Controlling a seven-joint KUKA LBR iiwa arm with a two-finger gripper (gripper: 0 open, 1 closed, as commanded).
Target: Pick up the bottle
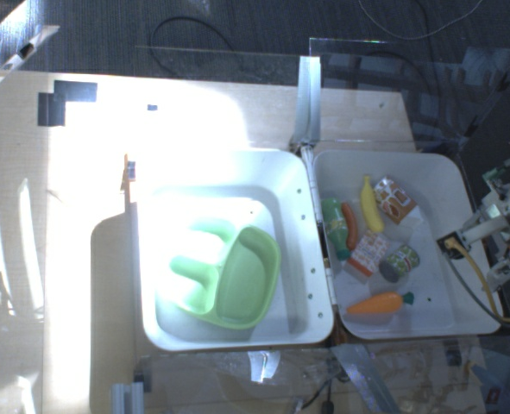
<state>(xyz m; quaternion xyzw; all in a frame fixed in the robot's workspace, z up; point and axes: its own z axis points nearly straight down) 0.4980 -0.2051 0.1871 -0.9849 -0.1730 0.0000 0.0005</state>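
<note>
The bottle [333, 222] is green and lies on its side against the left wall of the right bin [462, 188], beside a red sausage-shaped toy [349, 224]. My gripper [499, 224] hangs at the far right of the view, just outside the right bin's right rim. It is well apart from the bottle, with nothing seen in it. Much of it is cut off by the frame edge.
The right bin also holds a yellow banana [371, 205], a small printed box [394, 199], a flat packet [369, 253], a can [399, 263] and an orange carrot [377, 304]. A green scoop-like bowl [237, 276] lies in the left bin [302, 231]. A yellow cable [470, 274] runs along the right rim.
</note>
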